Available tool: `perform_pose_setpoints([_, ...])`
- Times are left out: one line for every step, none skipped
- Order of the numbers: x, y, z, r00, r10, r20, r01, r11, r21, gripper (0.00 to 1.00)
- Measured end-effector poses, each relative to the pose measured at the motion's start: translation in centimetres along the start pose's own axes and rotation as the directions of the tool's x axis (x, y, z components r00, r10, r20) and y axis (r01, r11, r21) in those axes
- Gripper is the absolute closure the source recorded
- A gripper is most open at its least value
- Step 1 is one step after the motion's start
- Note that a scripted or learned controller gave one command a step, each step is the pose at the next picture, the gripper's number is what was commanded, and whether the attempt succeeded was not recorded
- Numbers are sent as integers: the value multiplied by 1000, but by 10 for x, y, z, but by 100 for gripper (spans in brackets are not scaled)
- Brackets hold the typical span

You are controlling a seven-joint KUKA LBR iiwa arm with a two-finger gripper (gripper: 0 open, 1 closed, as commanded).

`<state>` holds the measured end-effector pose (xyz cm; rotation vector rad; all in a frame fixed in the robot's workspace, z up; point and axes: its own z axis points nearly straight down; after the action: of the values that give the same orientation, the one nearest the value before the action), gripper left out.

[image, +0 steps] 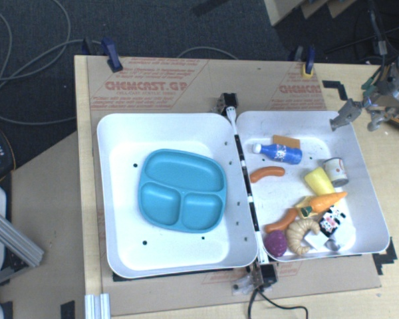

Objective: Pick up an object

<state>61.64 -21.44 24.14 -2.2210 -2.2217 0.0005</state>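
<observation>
- Lying heaped in the right bin point(359, 178), the small objects crowd its lower right part: a carrot point(324, 201) slants across the middle of the pile, with a yellow cup-like piece point(318, 180) just above it and a small metal can point(335, 170) beside that.
- Below the carrot sit a croissant point(302, 233), a purple ball-shaped toy point(275, 243) at its left, and a black-and-white block point(330, 223) at its right.
- Higher up in the same bin a blue bottle point(279, 153) lies on its side, touching an orange block point(286, 141) just above it; a toy sausage point(267, 173) lies below the bottle, near the divide between the bins.
- Off at the frame's right edge, above the bin's upper right corner, hangs the gripper point(364, 111); nothing sits between its fingers, and they look spread apart, one reaching toward the bin's rim. It is well apart from the pile.
- Filling the middle of the left bin point(120, 145) is a blue sectioned plate point(181, 189).
- Both bins rest on a cardboard sheet point(153, 82) printed with red lettering, held by blue clamps point(111, 54) at the top edge.
</observation>
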Motion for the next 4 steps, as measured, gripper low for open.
perform_pose_setpoints([12, -38, 94, 1000, 1, -4, -1, 1000, 11, 0])
perform_pose_setpoints([30, -39, 130, 1000, -5, 0, 5, 1000, -23, 0])
perform_pose_setpoints([52, -71, 157, 1000, -3, -4, 3, 1000, 1, 0])
perform_pose_setpoints([50, -70, 146, 1000, -1, 0, 1, 1000, -5, 100])
